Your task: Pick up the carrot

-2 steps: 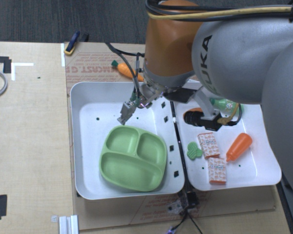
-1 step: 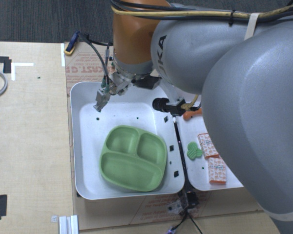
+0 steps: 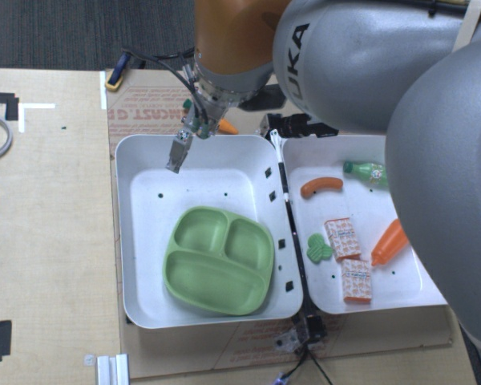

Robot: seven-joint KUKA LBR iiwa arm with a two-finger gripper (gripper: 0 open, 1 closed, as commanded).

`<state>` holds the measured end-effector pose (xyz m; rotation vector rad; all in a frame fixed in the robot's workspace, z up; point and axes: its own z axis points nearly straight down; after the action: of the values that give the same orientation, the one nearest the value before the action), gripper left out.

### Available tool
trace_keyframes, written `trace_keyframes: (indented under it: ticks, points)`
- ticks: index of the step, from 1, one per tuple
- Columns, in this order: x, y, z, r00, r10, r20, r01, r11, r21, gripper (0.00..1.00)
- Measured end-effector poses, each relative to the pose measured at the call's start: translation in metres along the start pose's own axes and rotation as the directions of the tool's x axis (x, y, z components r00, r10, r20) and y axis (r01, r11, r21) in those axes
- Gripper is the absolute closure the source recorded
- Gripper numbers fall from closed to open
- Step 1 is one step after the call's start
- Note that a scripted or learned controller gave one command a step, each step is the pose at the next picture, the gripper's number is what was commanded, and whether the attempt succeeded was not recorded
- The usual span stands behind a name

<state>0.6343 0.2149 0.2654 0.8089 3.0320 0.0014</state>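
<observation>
Inside right bin [image 3: 401, 291], carrot [image 3: 389, 243]; left bin [image 3: 140, 215], green tray [image 3: 220, 261].

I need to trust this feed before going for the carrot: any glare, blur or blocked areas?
Camera view: lighting even and soft, no hard glare on the white bins; the carrot is sharp but its right end is cut off by the arm, which looms large and slightly soft; the gripper looks a little blurred.
</observation>
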Motion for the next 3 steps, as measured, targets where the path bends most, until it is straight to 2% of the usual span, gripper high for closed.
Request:
trace_keyframes:
  ticks: [1, 2, 3]
  points:
    - [0.026, 0.001, 0.128, 0.997, 0.080, -0.002, -0.080, 0.997, 0.002, 0.00]
    - [0.011, 0.010, 0.029, 0.998, -0.063, 0.000, 0.063, 0.998, 0.001, 0.00]
    - [0.010, 0.010, 0.019, 0.998, -0.062, 0.002, 0.062, 0.998, -0.001, 1.00]
